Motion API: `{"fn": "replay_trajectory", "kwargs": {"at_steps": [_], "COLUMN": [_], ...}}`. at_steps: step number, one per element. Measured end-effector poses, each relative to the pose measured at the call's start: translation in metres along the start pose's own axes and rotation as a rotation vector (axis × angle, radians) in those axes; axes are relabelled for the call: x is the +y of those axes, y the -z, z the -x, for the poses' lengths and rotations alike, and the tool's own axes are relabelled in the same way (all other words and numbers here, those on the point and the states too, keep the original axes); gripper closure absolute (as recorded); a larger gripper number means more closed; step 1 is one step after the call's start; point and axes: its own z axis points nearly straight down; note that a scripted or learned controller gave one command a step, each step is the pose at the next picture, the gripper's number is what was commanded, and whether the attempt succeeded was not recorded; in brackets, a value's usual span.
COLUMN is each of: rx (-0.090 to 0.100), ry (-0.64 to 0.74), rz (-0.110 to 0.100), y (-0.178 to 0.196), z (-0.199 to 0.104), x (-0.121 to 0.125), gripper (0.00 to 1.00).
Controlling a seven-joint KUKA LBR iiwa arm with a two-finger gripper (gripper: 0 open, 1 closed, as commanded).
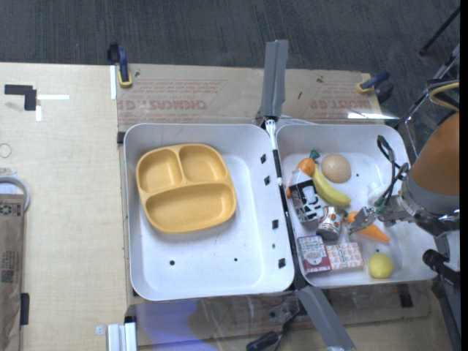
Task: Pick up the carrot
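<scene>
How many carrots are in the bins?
2. One carrot lies at the right bin's upper left, beside the banana. The other carrot lies lower right, under the gripper. More could be hidden beneath the arm.

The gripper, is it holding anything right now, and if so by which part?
It cannot be told. The gripper sits low in the right bin, right at the carrot, but the view is too small to show whether the carrot is between its fingers.
</scene>
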Motion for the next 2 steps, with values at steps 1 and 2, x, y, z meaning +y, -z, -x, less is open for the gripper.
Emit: {"fn": "replay_trajectory", "kwargs": {"at_steps": [1,2], "rx": [0.000,-0.002], "ry": [-0.003,0.001], "rz": [0.000,0.000], "y": [0.009,0.124], "z": [0.001,-0.033], "x": [0.000,0.037], "gripper": [1.00,1.00]}}
